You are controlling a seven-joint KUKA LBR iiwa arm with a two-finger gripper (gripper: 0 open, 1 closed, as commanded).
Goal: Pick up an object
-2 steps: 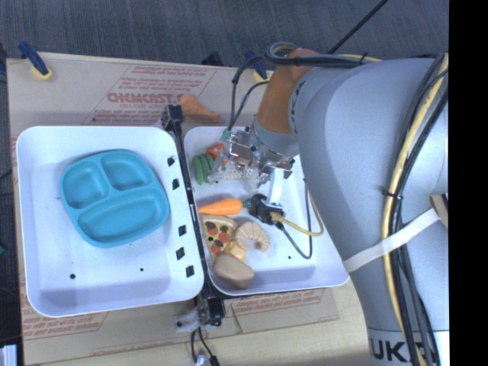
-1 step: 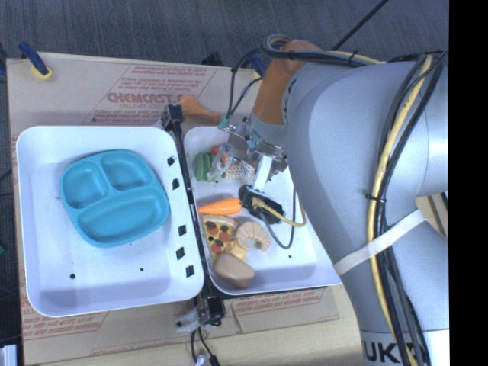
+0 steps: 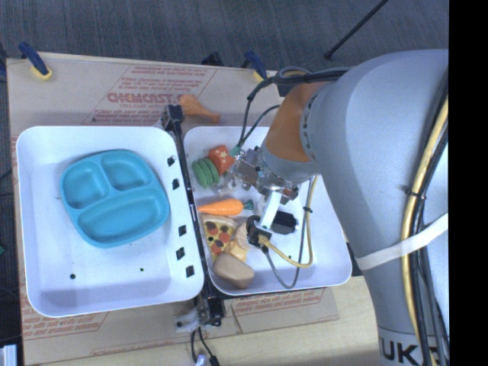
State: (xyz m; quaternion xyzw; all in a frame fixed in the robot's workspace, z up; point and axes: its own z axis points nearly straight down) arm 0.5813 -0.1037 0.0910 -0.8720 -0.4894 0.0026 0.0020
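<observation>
My gripper (image 3: 248,175) hangs low in the right shallow white bin (image 3: 332,261), just beside the orange plastic carrot (image 3: 221,207). Whether I am open or clamped, I cannot tell. The blue three-compartment plastic plate (image 3: 114,197) lies in the left white bin (image 3: 46,280).

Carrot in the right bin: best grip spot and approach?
Grip the carrot mid-body, coming straight down, fingers closing across its narrow width. It lies flat and roughly left-right, with pizza slice just below and green piece above, so the middle looks least crowded.
</observation>
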